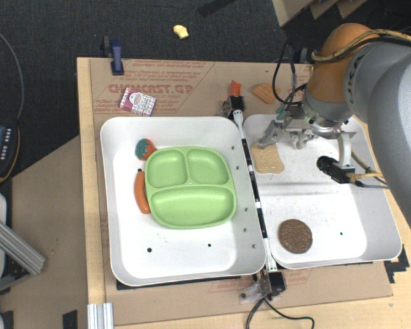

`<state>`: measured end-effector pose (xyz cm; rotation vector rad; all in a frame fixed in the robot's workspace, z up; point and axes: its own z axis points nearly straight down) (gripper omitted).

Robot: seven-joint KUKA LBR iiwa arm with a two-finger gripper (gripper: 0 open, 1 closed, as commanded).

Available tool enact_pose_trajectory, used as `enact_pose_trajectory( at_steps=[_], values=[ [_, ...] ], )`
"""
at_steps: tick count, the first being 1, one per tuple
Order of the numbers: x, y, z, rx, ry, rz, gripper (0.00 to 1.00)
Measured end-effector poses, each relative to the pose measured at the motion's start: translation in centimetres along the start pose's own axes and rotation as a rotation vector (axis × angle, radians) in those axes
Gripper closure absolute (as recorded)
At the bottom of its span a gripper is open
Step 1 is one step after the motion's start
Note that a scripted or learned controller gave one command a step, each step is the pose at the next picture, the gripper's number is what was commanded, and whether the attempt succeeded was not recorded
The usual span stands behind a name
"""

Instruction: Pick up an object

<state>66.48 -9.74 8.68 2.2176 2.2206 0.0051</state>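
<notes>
We read faint red lettering on the cardboard sheet (pixel 185 81) beyond the left bin, roughly "CHEMCAST GP"; the small printed card (pixel 138 101) there stays illegible to us.

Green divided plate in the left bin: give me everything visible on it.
The green divided plate looks like matte light-green plastic, a rounded rectangle with three compartments: two small ones along its far side and one long one along the near side, all bare. It lies flat, right way up, slightly rotated, in the far middle of the left bin. An orange carrot-like piece lies against its left edge, and a small teal and red item sits at its far-left corner. The gripper is over the right bin, away from it.
</notes>
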Motion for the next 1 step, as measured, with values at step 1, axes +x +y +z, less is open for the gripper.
enact_pose_trajectory(
  at_steps=[1],
  values=[
    [0.41, 0.28, -0.01, -0.001, -0.003, 0.001, 0.0]
  ],
)
